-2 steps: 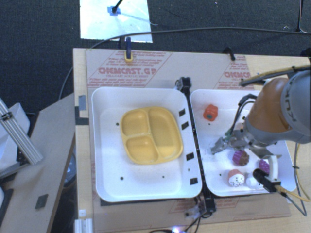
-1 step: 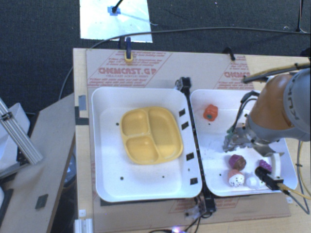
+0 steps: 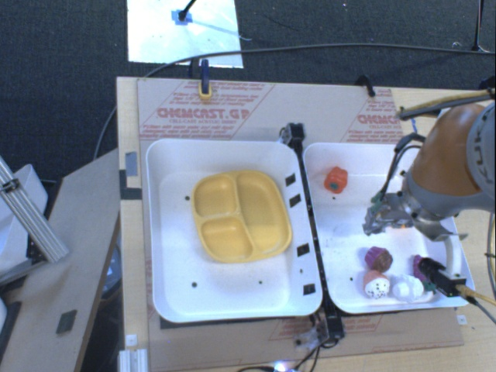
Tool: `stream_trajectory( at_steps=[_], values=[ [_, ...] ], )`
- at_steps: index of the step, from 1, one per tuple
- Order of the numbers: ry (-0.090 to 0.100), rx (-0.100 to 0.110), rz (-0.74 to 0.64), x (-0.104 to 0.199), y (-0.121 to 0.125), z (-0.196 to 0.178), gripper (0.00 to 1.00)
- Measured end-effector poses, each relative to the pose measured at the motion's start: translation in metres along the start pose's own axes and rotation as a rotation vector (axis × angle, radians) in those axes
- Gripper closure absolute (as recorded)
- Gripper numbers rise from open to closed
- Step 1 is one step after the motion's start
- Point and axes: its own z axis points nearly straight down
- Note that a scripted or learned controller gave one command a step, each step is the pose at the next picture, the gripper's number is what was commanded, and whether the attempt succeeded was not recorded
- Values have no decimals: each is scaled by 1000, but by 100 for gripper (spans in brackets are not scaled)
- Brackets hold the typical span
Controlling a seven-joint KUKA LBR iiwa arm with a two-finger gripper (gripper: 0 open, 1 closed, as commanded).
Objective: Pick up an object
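Note:
My gripper [image 3: 377, 223] hangs over the middle of the right bin [image 3: 335, 248], reaching in from the right. Just below it in the view lies a dark purple object [image 3: 378, 258], apart from the gripper. A small orange object with a green top [image 3: 335, 179] sits toward the bin's far left. Along the near edge lie a white and tan object with dark dots [image 3: 377, 287] and a white lump [image 3: 404, 288]. A magenta piece [image 3: 422, 266] shows partly behind the wrist hardware.
The left bin [image 3: 174, 285] holds a yellow divided plate [image 3: 240, 215] at its middle. A black clipped divider [image 3: 304, 223] runs between the two bins. The grey and orange arm [image 3: 453, 161] covers the right bin's right side.

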Motion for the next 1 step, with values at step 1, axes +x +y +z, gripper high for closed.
stream_trajectory(
  at_steps=[1],
  values=[
    [0, -1, -1, 3, 7, -45, 100]
  ],
)
